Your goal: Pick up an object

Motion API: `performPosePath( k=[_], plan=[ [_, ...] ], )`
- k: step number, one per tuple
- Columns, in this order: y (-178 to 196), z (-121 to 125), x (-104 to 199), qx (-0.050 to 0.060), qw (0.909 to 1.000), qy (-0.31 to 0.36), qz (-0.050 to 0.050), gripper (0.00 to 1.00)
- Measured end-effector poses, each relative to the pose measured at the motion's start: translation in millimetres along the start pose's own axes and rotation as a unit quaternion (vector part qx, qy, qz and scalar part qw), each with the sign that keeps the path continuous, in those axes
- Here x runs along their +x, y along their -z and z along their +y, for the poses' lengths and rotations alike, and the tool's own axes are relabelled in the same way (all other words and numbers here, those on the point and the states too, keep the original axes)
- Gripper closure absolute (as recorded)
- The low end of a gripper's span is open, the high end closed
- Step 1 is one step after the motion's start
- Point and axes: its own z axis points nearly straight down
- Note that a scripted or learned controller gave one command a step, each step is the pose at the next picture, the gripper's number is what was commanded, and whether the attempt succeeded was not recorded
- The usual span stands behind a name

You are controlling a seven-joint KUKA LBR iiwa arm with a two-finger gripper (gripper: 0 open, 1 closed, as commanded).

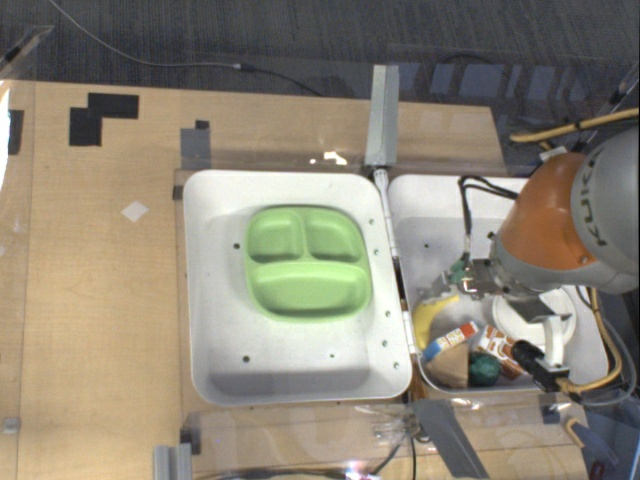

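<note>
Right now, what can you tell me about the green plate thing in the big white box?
The green tray looks like smooth plastic, light green, a rounded rectangle. It has three sunken sections: two small ones at the far side and one long one at the near side. It lies flat, right way up, about in the middle of the left white bin. It rests on the bin's floor, and I see nothing in its sections.

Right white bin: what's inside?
In the right white bin: a yellow object, a teal ball, and a brown lump. The grey arm covers the rest.
</note>
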Motion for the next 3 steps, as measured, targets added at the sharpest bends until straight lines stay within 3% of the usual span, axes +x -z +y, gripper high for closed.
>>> performPosePath(
  k=[1, 3],
  plan=[
    [1, -17, -1, -0.001, 0.9992, 0.039, -0.001, 0.0],
    [1, -19, -26, 0.002, 0.9888, 0.149, 0.004, 0.0]
  ],
)
